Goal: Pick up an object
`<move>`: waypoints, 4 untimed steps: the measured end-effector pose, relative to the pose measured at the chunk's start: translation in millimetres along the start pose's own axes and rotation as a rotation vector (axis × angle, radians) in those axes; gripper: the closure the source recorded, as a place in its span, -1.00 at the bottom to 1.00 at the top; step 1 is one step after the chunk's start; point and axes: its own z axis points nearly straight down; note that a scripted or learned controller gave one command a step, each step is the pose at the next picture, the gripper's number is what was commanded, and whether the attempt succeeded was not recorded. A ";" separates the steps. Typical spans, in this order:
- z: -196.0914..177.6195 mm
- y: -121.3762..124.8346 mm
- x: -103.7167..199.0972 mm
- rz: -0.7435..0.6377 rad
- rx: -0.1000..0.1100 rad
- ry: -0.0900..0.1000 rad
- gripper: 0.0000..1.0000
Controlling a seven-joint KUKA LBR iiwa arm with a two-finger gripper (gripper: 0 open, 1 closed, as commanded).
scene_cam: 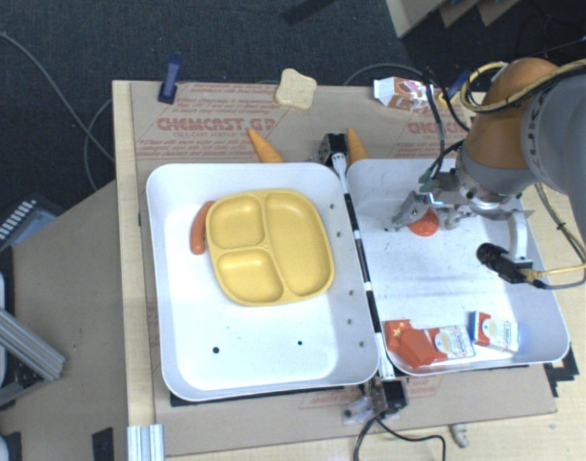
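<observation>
While my jaws [424, 211] hang over the right bin [524, 339], their spread unclear, a red tomato [425, 225] lies just beneath; the left bin [274, 363] holds a yellow plate [269, 246] and sausage [198, 229].

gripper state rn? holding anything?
Gripper: down in the right bin, right over a small orange-red object. Open or closed cannot be told from this view, so no confirmed grasp.
</observation>
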 end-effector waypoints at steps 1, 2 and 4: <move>1.1 19.7 -11.7 -0.001 -0.005 -0.002 -1.00; 1.1 17.3 8.2 -0.002 -0.002 0.000 -1.00; -99.9 -13.4 60.7 -0.002 -0.007 -0.001 1.00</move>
